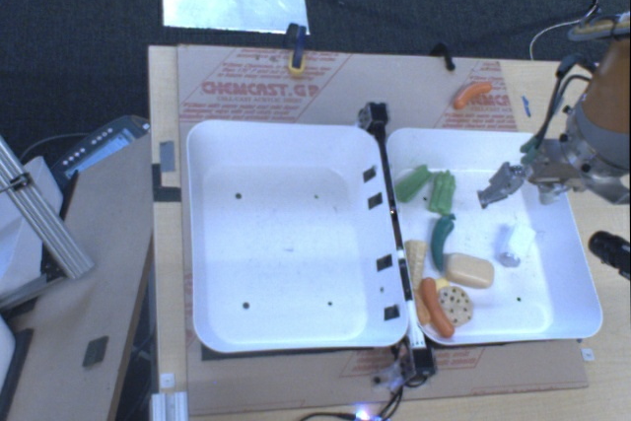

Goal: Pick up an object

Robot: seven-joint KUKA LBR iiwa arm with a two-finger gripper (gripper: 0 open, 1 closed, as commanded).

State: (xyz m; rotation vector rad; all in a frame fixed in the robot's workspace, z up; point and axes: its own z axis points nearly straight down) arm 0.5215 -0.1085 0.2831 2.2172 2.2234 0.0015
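Observation:
The right bin holds several toy foods: a light green pod, a green ridged piece, a dark teal pepper, a cream wedge, a tan bread piece, an orange sausage, a round cracker and a small white-grey piece. My gripper hangs over the right bin's upper middle, to the right of the green pieces and above the white-grey piece. Nothing shows between its fingers.
The left bin stands beside the right one, with black clips along the shared wall. An orange toy lies on the board behind the right bin. A yellow clamp sits at the board's far edge.

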